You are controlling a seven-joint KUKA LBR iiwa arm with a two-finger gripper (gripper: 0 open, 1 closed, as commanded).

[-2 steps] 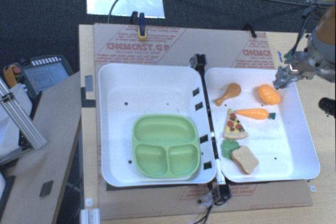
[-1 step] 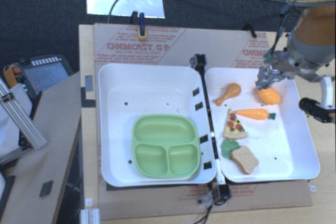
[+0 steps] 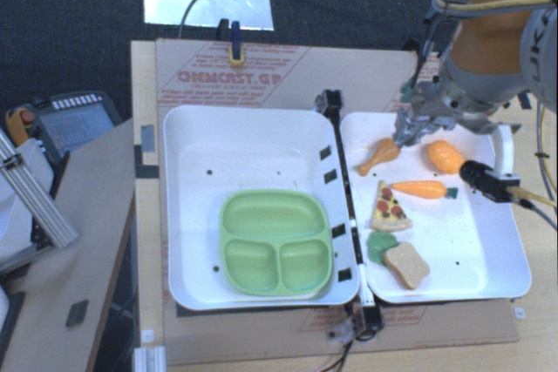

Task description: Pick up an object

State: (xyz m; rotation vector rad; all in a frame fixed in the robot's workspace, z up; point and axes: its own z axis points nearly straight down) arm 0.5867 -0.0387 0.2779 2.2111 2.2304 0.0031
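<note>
Drumstick (image 3: 380, 156): toy chicken leg in the right bin (image 3: 497, 274), at its far left part, just beside the gripper (image 3: 408, 135). I think this is the thing to pick, because the gripper is right over its fat end.
Left bin (image 3: 187, 179): white and shallow. It holds a green plate (image 3: 275, 241) with three parts, lying flat at the near side.
Middle wall (image 3: 342, 187): the two bins meet here, with black clips along the edge. It keeps the food toys on one side and the plate on the other.
Broccoli (image 3: 378, 246): small green toy at the near left of the right bin, touching the bread (image 3: 407, 265).
Pizza slice (image 3: 390, 206): lies flat between the drumstick and the bread.
Drumstick's long line: it runs on a slant. The thin bone end points near and left, toward the middle wall. The fat end points far and right, under the gripper.
Gripper: low over the far part of the right bin, at the fat end of the drumstick. I cannot tell if it is gripping or let go.
Carrot (image 3: 422, 188): lies flat, orange tip to the left, green end to the right.
Orange lump (image 3: 445, 157): round toy just right of the gripper.
Arm (image 3: 497, 13): grey and orange, comes in from the right and bends down.
</note>
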